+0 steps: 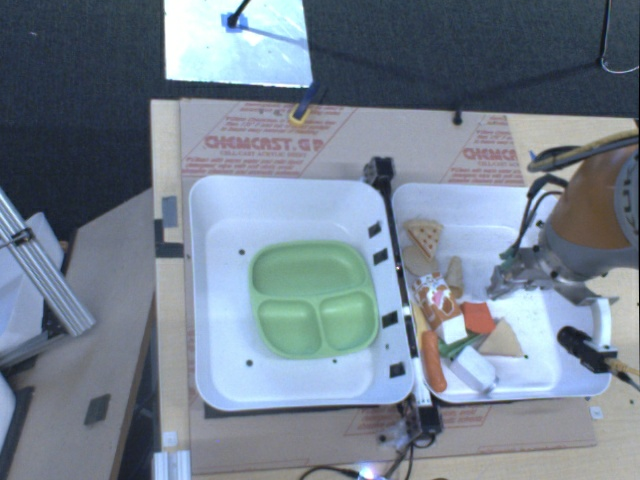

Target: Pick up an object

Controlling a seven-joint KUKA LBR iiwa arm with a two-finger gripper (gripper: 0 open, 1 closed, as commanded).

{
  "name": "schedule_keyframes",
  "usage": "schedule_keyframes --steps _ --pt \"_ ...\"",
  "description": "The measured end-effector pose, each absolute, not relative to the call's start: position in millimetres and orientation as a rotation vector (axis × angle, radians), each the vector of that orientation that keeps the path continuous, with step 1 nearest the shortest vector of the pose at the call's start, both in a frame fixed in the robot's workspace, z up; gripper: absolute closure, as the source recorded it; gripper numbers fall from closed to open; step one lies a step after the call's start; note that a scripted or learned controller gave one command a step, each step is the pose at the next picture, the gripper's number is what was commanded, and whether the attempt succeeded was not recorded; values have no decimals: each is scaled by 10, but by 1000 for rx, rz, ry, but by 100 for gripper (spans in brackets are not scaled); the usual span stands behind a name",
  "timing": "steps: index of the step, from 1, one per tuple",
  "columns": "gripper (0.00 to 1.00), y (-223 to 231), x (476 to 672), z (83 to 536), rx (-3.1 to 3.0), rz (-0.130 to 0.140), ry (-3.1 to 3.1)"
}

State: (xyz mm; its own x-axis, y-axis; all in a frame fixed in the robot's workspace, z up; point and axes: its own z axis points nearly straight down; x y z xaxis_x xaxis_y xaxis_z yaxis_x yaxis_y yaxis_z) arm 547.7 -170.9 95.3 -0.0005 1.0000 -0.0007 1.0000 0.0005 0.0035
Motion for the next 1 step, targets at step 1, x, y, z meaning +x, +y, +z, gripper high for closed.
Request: schedule_keyframes --steps 1 --pt "100 -1662 5530 1581 2211 6 2222"
